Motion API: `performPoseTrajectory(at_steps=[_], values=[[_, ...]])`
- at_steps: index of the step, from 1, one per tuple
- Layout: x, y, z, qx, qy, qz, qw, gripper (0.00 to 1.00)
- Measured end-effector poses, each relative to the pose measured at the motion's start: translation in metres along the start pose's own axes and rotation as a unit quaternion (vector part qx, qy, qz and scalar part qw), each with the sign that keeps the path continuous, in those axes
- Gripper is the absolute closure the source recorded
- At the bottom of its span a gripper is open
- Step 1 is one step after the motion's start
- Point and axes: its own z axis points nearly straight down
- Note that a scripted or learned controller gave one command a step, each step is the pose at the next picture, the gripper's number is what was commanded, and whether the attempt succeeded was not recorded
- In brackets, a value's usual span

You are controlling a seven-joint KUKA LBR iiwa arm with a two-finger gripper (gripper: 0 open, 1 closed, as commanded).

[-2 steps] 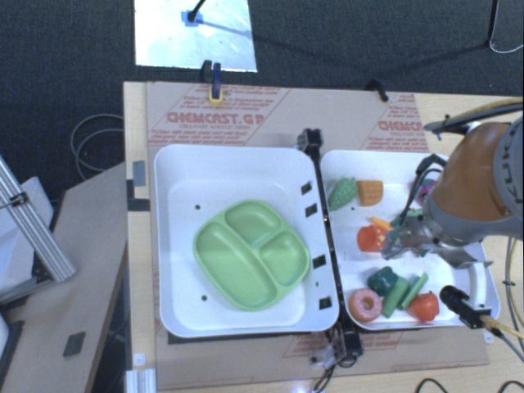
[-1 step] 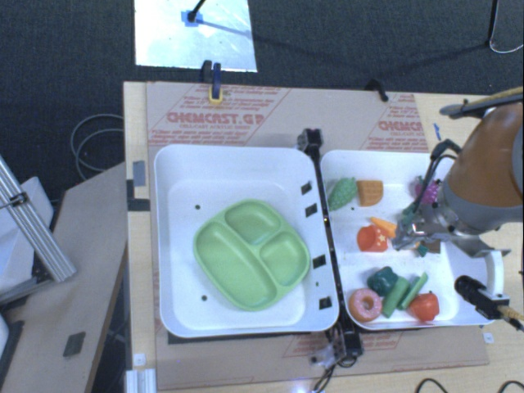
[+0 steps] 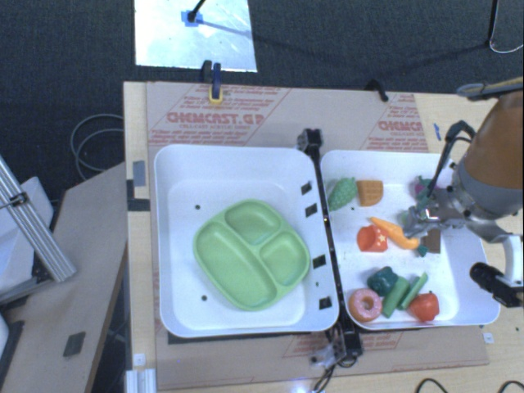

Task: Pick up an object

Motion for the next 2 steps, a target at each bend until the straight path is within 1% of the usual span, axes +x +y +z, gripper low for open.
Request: performPoseTrajectory(at_steps=[1, 2], values=[[0.033, 0.035, 0.004, 0.001, 0.001, -0.002, 1.0000, 1.00], [0.080, 0.057, 0.002, 0.002, 0.002, -0.003, 1.0000, 1.00]])
